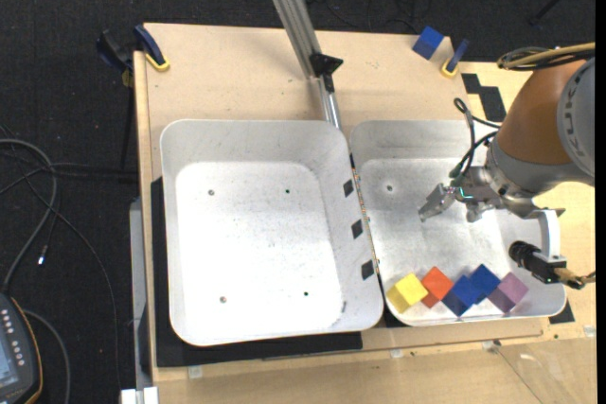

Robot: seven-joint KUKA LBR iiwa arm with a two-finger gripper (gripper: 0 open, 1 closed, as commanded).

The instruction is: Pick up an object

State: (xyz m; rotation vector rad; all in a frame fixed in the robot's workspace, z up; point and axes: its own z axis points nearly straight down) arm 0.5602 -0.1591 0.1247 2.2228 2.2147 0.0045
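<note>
A wooden bench [237, 71] bears two white bins; in the right bin [407, 156] the gripper [453, 203] is held spread and empty; four blocks [459, 289] are lined up along the near wall, below it.

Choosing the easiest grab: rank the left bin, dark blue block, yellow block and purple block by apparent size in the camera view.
1. left bin, far largest
2. dark blue block
3. yellow block and purple block: look alike, so unranked
</note>
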